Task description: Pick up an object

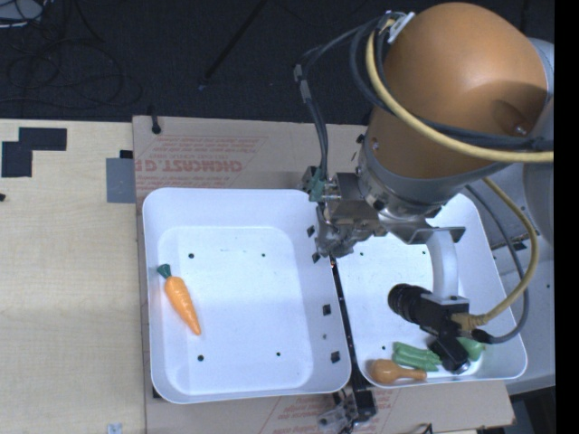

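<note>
The arm (452,107) hangs over the right bin (380,269), its gripper (336,229) low beside the wall shared with the left bin (235,278). Nothing looks lifted, so I judge the whole pick is left to do. Whether the gripper is spread or pressed together I cannot tell. The carrot (182,304) lies well apart toward the view's left, the green pod (414,356) and tan gourd (391,372) well apart on its other side.

Red letters (188,165) stand upside down on the cardboard (271,141), just past the far edge of the left bin (147,242). They are too blurry to read. More red print (303,412) at the cardboard's near edge is too small.
</note>
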You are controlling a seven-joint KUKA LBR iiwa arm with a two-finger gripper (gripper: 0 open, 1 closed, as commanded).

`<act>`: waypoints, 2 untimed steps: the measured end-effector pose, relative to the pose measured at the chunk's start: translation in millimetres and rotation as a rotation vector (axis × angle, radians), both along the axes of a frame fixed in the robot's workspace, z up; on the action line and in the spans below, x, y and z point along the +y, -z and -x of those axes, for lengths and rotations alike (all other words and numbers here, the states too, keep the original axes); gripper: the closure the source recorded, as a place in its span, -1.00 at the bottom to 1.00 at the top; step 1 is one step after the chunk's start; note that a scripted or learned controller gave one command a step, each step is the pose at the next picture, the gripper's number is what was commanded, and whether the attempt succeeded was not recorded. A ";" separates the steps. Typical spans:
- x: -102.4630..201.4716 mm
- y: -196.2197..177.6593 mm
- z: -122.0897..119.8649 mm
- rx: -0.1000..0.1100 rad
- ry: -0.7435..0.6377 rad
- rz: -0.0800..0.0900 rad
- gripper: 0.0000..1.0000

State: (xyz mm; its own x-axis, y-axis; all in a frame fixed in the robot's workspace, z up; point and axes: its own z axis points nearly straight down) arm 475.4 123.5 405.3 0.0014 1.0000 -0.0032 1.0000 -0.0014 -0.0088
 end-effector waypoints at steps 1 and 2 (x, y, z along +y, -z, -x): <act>-31.4 -140.3 -32.7 -0.022 0.001 -0.004 1.00; 23.5 48.9 -53.5 0.012 -0.005 0.002 1.00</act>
